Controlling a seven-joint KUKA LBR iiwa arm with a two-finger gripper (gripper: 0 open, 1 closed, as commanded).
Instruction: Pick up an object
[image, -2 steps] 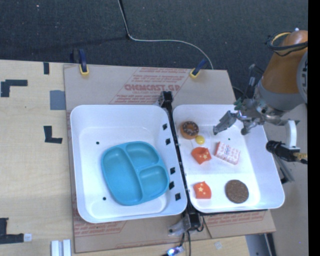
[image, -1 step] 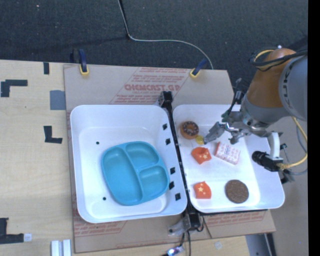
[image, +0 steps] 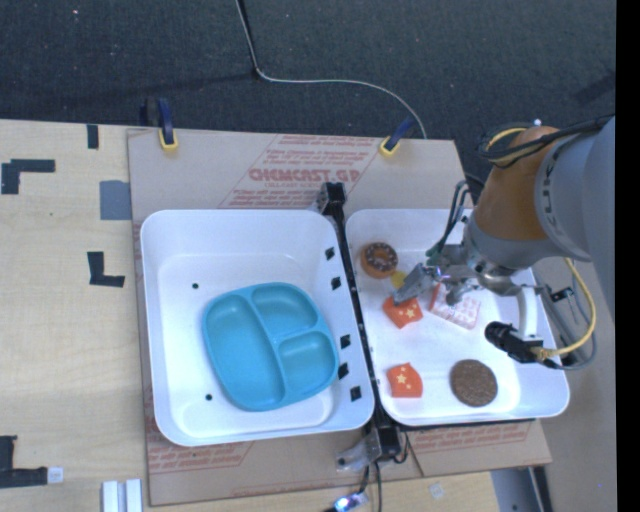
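Near lower edge: pale wooden bench (image: 60, 380), cardboard sheet (image: 300, 175) beneath both bins. Right bin (image: 545, 405) held brown disc (image: 473, 382), two orange blocks (image: 404, 381) (image: 403, 313), chocolate donut (image: 379, 259). Left bin (image: 170, 250) held blue divided tray (image: 268, 343). Gripper (image: 428, 283) sat low above the upper block; pincer state: cannot tell. Dark carpet (image: 120, 50) filled the upper frame.
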